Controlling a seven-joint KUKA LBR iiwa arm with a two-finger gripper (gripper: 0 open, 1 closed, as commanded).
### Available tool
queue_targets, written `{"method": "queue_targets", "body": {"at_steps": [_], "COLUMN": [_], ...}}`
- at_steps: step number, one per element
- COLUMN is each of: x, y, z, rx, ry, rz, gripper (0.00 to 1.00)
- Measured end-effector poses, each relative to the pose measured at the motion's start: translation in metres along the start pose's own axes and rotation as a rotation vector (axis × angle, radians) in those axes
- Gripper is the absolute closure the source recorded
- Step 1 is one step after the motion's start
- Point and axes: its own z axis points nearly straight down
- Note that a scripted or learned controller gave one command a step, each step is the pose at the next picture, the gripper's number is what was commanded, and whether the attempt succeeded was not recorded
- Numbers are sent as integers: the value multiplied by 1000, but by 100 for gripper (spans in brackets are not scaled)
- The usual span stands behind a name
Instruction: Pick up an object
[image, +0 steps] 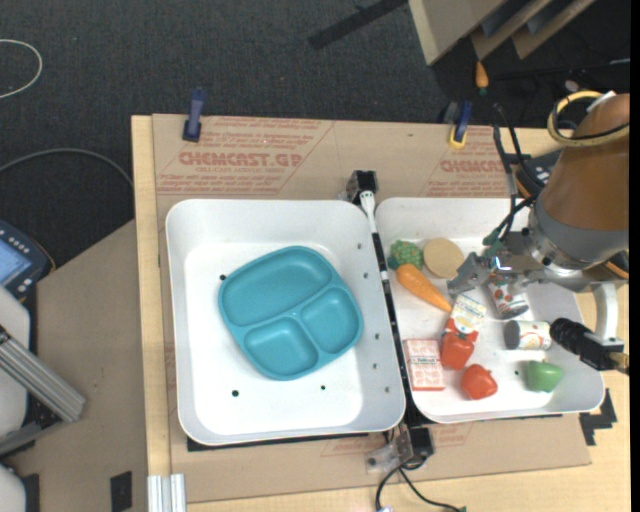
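Robot arm (590, 170): rounded housing, wide orange band above a grey wrist section. Black cables along its left side. Metal gripper (490, 275) fitted below, silver-grey with dark parts.

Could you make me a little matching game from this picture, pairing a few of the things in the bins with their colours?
Things:
1. divided plate
2. carrot
3. pepper
4. round cookie

Colours:
A. red
B. tan
C. turquoise
D. orange

Pairs: 1-C, 2-D, 3-A, 4-B. The plate lies in the left bin; the other three lie in the right bin.
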Motion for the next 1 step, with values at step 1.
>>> {"method": "queue_targets", "body": {"at_steps": [1], "x": [59], "y": [-38], "z": [21], "rx": [8], "ry": [4], "rz": [-5], "gripper": [0]}}
